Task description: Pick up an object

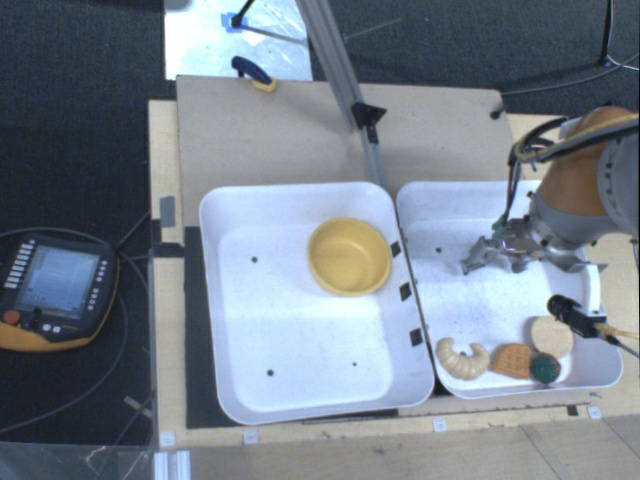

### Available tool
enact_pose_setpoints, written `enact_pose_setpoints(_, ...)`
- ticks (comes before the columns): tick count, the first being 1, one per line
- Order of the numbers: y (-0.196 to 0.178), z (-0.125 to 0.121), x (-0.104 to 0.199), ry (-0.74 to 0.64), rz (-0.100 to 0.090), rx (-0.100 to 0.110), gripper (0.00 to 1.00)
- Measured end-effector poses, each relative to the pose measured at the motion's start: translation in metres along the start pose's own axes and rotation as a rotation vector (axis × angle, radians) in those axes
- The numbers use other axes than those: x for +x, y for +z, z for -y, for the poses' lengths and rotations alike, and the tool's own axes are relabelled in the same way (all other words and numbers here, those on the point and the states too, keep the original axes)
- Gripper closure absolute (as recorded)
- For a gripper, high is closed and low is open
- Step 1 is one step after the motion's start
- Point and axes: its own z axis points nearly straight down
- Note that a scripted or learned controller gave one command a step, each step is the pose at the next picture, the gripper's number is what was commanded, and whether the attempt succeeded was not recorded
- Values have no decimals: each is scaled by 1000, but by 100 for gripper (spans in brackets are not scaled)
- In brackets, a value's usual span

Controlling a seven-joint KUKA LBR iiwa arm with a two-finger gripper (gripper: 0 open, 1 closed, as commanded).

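Note:
A yellow bowl sits in the left bin, near its upper right corner. In the right bin, along the front wall, lie a cream curled piece, an orange-brown piece, a pale round piece and a small green ball. My gripper hangs over the middle of the right bin, above and left of those pieces and apart from them. Nothing shows in its grasp.
A grey pole slants across the cardboard behind the bins. A blue and yellow clamp lies at the board's back left. A teach pendant rests on the floor at the left. A black part juts from the arm over the pale round piece.

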Motion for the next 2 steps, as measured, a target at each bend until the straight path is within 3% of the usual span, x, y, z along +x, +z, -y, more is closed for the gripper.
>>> enact_pose_setpoints(1, -13, -2, 0, 0, 1, -6, 100)
enact_pose_setpoints(2, -56, -4, 3, -1, 1, -7, 100)
